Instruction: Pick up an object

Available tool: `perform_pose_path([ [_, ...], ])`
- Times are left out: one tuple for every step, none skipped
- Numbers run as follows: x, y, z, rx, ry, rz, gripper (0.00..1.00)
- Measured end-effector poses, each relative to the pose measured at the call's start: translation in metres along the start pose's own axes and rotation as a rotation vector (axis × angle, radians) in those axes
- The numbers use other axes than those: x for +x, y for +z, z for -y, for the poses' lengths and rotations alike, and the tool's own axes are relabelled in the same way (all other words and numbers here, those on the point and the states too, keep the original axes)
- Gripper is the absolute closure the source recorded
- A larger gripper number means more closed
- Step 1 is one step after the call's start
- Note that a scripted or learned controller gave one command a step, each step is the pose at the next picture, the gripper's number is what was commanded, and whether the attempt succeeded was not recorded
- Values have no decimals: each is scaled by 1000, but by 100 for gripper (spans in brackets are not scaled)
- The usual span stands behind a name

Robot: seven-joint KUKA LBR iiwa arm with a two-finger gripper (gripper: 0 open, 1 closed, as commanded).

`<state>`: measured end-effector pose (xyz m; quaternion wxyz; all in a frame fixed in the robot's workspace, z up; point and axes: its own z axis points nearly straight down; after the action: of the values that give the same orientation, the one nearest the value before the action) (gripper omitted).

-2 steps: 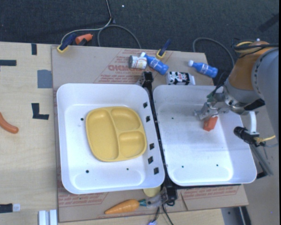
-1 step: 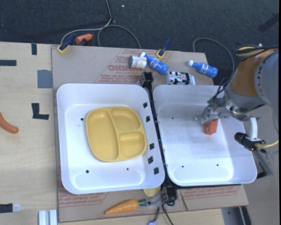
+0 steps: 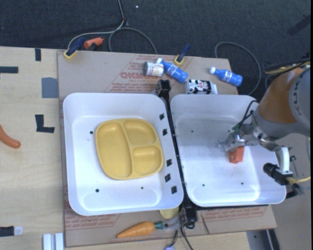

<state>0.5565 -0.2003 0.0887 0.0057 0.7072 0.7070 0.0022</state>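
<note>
Closing in on the grasp: the gripper (image 3: 233, 144) sits low in the right bin (image 3: 208, 191), touching an orange block (image 3: 236, 154). You can't tell the jaws' state here. Confirm a pinch, then lift straight up.

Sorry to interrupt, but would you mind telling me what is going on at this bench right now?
A grey KUKA arm reaches from the right into the right white bin, its gripper low over a small orange-red block. Whether it has hold of the block cannot be told. The left white bin holds a yellow divided plate. A toy carrot lies outside the bins.
</note>
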Motion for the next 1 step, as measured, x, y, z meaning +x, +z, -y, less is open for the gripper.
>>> perform_pose_path([
  [18,0,37,-2,1,1,100],
])
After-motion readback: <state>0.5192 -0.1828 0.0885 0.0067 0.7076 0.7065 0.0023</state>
